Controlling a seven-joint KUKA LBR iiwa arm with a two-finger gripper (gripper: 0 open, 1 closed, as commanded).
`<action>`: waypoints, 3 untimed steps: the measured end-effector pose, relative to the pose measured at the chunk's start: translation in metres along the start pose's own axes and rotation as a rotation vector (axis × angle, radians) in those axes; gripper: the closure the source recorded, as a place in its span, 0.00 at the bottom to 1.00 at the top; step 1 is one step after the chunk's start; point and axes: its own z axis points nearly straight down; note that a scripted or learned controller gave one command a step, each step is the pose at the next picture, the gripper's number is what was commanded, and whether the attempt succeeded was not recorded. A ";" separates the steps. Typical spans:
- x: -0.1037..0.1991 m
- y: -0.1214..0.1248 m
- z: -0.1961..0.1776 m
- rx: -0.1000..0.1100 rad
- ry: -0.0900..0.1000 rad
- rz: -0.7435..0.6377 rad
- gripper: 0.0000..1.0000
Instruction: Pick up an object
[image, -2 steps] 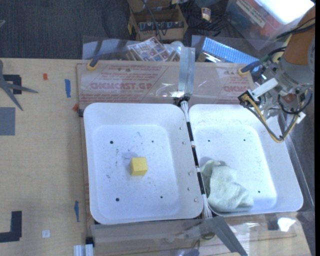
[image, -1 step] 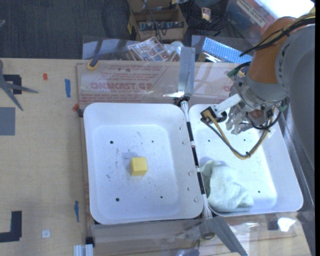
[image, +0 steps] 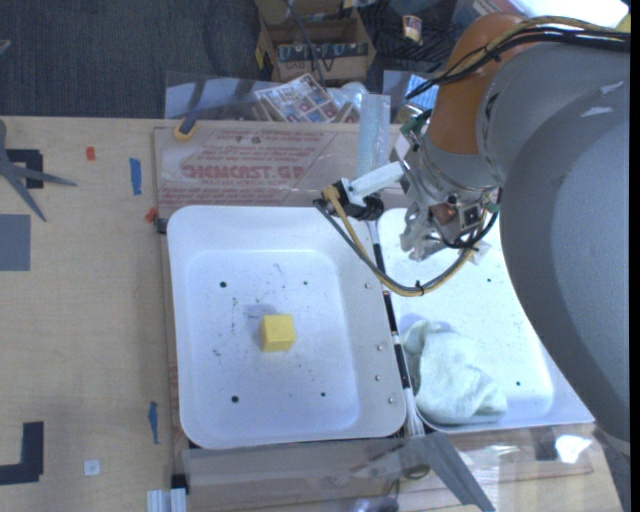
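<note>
Camera view: my end effector (image: 430, 238) hangs over the right white bin (image: 520, 300); I cannot tell its state. A small yellow foam cube (image: 278, 332) lies in the left white bin (image: 200, 240), a crumpled white cloth (image: 452, 375) in the right.

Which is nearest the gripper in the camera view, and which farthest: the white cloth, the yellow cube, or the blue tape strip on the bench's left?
1. White cloth: in the right bin, just below the gripper.
2. Yellow cube: in the middle of the left bin, to the gripper's left and lower.
3. Blue tape strip: on the wooden bench, far left, beyond the left bin.
</note>
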 end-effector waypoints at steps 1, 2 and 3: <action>0.030 -0.055 0.001 0.000 0.000 0.178 1.00; 0.032 -0.004 0.028 -0.001 -0.001 0.177 1.00; -0.016 -0.096 -0.013 0.000 -0.002 0.159 1.00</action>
